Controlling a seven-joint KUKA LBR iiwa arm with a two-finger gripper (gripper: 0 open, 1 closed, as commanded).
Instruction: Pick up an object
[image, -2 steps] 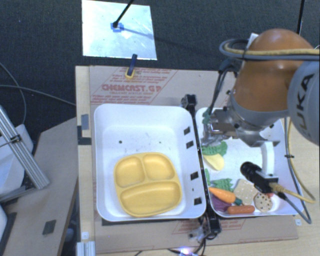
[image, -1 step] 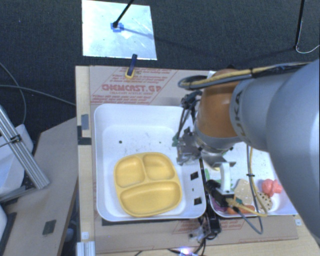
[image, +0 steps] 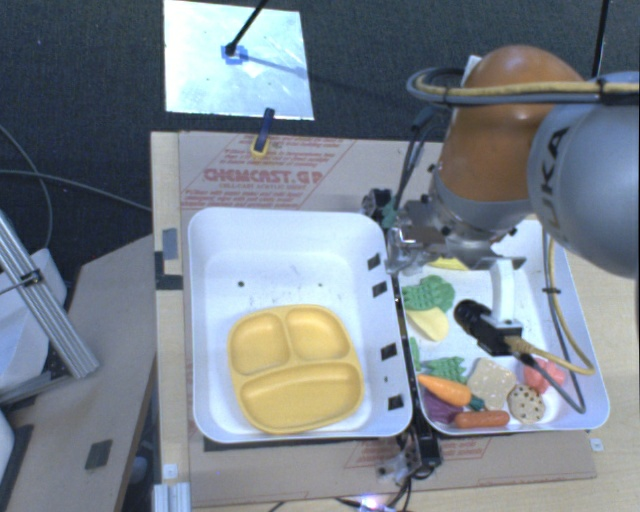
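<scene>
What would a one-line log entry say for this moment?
grey-and-orange arm: over right white bin | toy orange carrot: lying in that bin | yellow divided plastic tray: in left white bin

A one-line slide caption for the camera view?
Arm over right bin of toy food; yellow tray in left bin.

A pale tan wooden table (image: 110, 300) carries a flat brown cardboard sheet with red lettering (image: 270, 170). On that sheet sit two shallow white plastic bins, side by side and touching: the left bin (image: 200, 300) and the right bin (image: 596, 402). A small blue-and-yellow clip (image: 263, 133) sits at the sheet's far edge.
</scene>
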